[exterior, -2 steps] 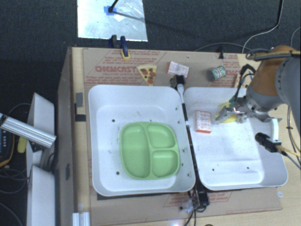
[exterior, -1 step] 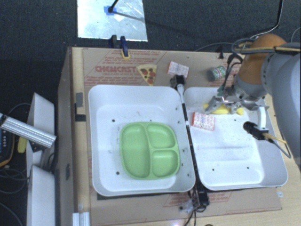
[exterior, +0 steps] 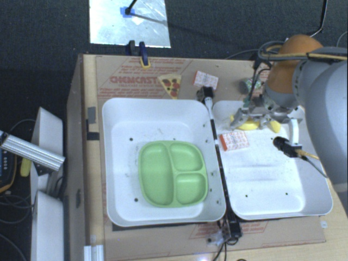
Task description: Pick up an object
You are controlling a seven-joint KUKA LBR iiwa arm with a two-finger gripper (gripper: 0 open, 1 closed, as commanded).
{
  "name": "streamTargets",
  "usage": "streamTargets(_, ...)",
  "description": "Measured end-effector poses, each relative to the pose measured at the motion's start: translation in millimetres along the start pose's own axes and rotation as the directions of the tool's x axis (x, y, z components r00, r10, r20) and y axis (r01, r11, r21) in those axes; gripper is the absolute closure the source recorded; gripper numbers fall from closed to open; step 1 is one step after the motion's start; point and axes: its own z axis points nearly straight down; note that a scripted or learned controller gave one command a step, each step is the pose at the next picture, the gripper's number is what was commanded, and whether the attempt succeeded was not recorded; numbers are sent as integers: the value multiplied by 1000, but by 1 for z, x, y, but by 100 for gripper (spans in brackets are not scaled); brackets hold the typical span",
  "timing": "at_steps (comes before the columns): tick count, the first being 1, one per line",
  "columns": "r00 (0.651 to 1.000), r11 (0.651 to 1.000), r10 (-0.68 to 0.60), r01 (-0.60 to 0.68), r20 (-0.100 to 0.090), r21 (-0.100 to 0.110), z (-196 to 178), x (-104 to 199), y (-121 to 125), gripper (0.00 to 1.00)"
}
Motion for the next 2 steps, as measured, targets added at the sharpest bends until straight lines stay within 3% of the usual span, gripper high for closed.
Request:
streamTargets(1,1000,1000,-4,4,1,6,-10,-1,-1,100)
streamTargets(2,1000,1000,3,-3,5,-18,-56,-89,2,100)
